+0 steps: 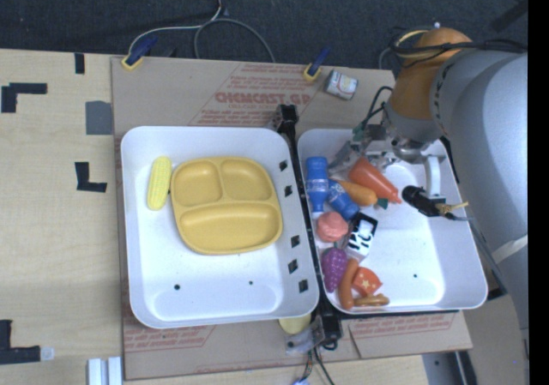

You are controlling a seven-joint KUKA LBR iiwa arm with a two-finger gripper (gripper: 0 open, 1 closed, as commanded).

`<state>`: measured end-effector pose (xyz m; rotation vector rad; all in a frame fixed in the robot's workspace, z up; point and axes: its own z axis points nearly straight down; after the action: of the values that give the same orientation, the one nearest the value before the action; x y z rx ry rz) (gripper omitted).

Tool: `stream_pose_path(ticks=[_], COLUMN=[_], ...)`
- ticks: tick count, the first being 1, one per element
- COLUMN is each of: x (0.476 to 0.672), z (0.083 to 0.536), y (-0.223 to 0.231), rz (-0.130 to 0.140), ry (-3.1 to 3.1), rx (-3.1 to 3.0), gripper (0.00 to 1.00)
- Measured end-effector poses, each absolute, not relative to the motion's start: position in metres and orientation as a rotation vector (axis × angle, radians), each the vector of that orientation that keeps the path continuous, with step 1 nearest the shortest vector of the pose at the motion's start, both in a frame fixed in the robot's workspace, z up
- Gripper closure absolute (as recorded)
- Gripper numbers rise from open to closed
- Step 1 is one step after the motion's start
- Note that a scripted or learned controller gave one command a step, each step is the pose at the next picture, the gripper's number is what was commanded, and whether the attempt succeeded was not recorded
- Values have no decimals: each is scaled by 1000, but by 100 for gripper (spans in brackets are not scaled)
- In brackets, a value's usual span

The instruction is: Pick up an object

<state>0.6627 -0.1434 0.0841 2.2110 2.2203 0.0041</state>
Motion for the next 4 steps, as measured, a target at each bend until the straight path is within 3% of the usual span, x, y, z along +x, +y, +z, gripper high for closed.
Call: stream_pose_path(ticks=[1,2,3,4], x=[662,662,633,596], z=[97,97,87,88], y=[-144,-144,-158,-127], rz=[4,3,6,3], ry=[2219,2218,2219,2216], rx=[2211,2212,2216,2214], gripper=[100,0,0,0])
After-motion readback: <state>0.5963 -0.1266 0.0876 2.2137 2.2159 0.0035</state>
